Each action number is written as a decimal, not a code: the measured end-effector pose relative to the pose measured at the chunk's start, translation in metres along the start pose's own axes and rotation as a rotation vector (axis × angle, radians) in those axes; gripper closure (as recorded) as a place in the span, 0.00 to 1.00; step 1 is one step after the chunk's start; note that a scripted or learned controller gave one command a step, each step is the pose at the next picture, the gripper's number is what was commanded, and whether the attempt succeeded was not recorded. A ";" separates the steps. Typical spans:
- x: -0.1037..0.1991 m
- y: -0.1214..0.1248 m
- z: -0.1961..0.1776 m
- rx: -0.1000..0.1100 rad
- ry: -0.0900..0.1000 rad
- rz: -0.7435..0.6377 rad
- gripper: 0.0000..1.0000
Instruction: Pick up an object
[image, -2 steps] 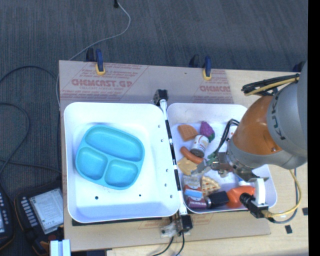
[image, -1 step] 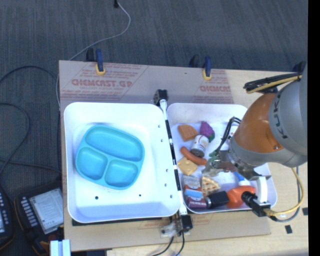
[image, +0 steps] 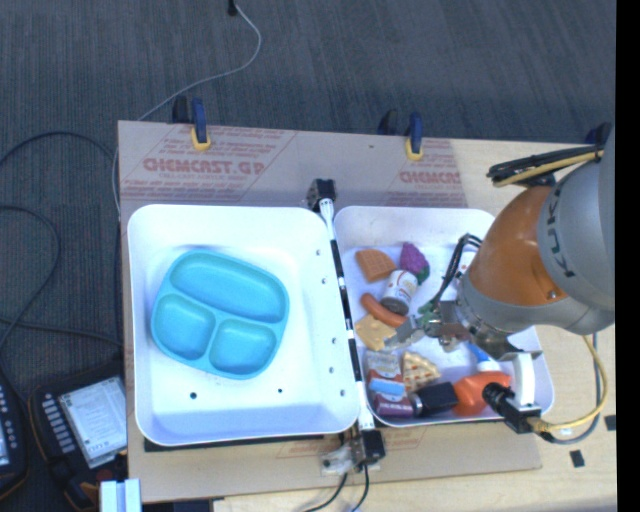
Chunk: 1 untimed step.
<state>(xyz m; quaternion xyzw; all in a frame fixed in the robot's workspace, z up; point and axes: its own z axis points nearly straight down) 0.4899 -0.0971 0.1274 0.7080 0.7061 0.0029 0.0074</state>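
Reaching into the right bin (image: 350, 300), the gripper (image: 410, 330) hangs low over a heap of small toys.

Along that bin's near edge lie a black block (image: 436, 399) and an orange piece (image: 470, 392); mid-bin, the gripper's tip sits beside a tan wedge (image: 377, 334), though whether its fingers are open or closed cannot be told. Toward the far edge rests a purple toy (image: 414, 260). The left bin (image: 140, 330) carries 1 blue divided tray (image: 220, 312).

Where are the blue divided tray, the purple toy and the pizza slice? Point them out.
blue divided tray (image: 219, 312), camera view, its centre ridge.
purple toy (image: 414, 260), camera view, its top.
pizza slice (image: 419, 371), camera view, its middle.
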 end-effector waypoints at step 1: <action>0.000 -0.005 0.040 0.010 0.005 -0.003 0.00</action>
